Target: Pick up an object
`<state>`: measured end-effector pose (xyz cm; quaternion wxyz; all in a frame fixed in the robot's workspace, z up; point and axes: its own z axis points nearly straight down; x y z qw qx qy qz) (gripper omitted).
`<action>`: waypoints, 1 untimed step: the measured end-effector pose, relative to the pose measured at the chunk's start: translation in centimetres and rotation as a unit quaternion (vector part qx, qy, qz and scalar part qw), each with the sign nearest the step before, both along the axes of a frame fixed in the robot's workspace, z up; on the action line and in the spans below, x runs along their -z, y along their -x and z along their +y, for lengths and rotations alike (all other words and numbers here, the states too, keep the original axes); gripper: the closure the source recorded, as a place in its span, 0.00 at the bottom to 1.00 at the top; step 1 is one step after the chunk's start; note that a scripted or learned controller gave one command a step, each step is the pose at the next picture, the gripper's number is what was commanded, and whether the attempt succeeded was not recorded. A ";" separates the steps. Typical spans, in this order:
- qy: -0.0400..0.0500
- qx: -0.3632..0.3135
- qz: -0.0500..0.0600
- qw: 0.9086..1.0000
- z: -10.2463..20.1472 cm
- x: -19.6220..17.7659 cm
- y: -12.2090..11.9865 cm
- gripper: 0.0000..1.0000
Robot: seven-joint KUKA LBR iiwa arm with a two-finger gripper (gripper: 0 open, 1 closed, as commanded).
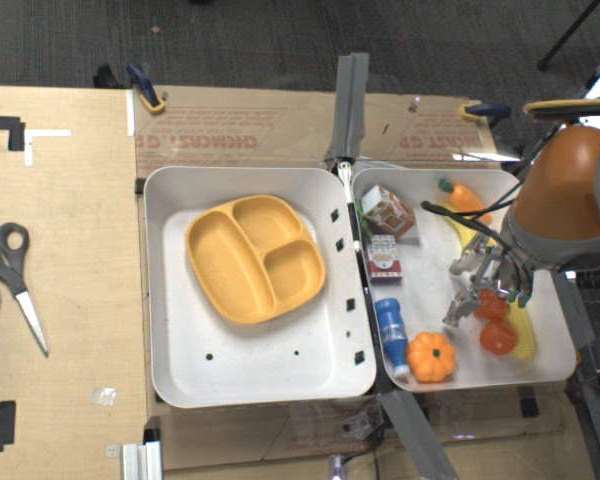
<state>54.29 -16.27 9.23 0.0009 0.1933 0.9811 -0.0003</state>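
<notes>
We're looking down on a robotics lab bench: a plywood worktop (pixel 60 268) with scissors (pixel 15 273) at nine o'clock, flattened cardboard (pixel 230 128) clamped with a blue clip (pixel 145 86) at eleven, two white bins (pixel 250 378), grey carpet (pixel 280 18) at twelve, and the grey-and-orange arm (pixel 570 193) at three.

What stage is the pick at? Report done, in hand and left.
Done: the arm has reached over the right bin, and its pincer sits low among the items there, beside the red objects.
In hand: nothing visibly between the fingers; the grip is unclear from this angle.
Left: grasp and lift. The small pumpkin, blue bottle and cartons all rest on the bin floor.
</notes>
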 end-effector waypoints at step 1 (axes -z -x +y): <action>0.000 0.044 -0.001 0.999 -1.0 -0.1 -9.1 0.00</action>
